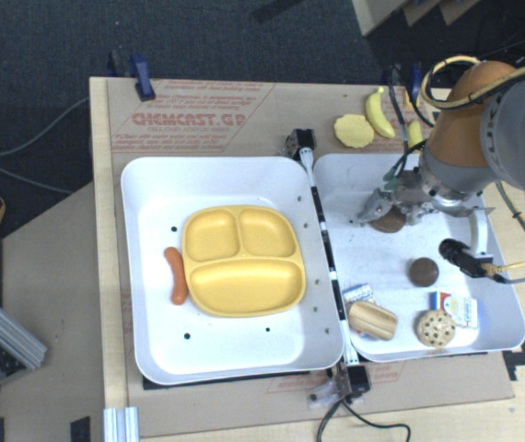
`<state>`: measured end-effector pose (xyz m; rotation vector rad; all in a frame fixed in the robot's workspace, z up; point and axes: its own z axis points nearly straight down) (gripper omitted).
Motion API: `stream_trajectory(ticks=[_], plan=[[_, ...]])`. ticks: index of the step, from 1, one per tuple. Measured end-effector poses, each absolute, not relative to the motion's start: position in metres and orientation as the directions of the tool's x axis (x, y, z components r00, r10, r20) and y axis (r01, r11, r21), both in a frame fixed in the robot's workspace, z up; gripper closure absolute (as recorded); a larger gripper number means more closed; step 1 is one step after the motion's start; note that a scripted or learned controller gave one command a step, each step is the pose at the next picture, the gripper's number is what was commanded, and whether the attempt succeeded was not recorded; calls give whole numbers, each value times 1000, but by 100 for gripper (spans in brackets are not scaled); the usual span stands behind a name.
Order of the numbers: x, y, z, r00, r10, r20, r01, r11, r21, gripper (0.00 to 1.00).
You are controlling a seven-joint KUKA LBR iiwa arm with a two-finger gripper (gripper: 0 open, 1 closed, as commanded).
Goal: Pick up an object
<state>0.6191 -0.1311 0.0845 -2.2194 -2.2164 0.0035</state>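
Observation:
My gripper hangs low over the back part of the right bin. A small brown thing lies right under its tip, partly hidden by it; I cannot tell whether it is held. Nearer the front of that bin lie a dark brown round piece, a chocolate-chip cookie, a tan bread roll, a small silver-blue wrapper and a white packet with red and blue print.
The left bin holds a yellow divided plate with an orange sausage beside it on the left. Behind the right bin, on the bench, lie a banana and a yellow lumpy fruit.

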Motion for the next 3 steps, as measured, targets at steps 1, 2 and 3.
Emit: stream_trajectory(ticks=[1, 2, 3], plan=[[666, -180, 86, 1, 1000, -4, 1000, -1, 6, 0], [615, -145, 84, 0, 1000, 3, 1000, 0, -5, 0], [669, -212, 103, 2, 1000, -4, 1000, -2, 7, 0]])
